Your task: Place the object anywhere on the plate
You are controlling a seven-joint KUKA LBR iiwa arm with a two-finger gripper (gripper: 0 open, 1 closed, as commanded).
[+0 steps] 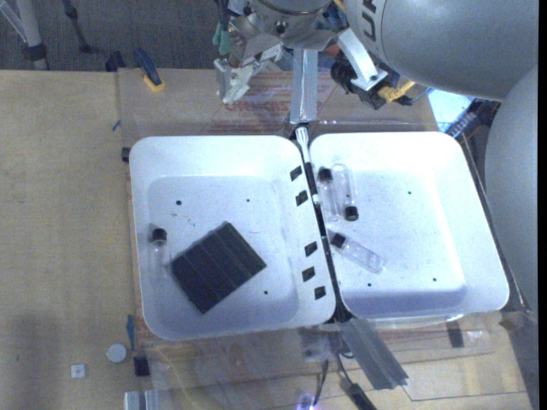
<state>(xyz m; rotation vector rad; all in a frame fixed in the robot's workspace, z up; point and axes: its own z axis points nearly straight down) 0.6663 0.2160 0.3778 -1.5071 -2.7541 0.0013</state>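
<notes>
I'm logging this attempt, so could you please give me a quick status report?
Gripper raised behind the bins, holding nothing. Dark plate in left bin, bare. Clear vials in right bin.

You have a tan worktop (60,229) carrying two white bins side by side: left bin (141,229), right bin (479,254). A small grey disc (115,353) lies on the worktop near the left bin's front corner.

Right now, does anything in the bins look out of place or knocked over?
Yes. In the left bin, a clear vial lies beside the dark plate, not on it. In the right bin, vials lie on their sides.
</notes>
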